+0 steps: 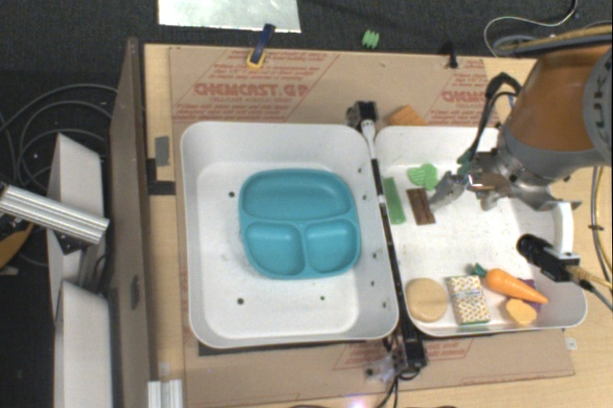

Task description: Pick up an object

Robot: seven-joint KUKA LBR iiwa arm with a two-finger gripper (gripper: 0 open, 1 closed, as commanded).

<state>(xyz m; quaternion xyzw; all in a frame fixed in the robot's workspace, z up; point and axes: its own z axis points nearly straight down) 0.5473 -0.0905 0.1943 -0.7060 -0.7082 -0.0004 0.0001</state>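
Since the gripper hangs low over the right bin, the brown block lies just left of its tip and slightly toward the camera, long axis running near to far. Finger state: cannot tell, the tip is too small and blurred. Green leafy piece just beyond the block; green stick further left along the bin wall. Carrot, cracker and round cookie well apart toward the camera, none obstructing.

- The brown board lying on the surface under the bins carries red print, seen upside down; it seems to read "CHEMCAST GP".
- The same red print repeats near the board's right end, partly hidden.
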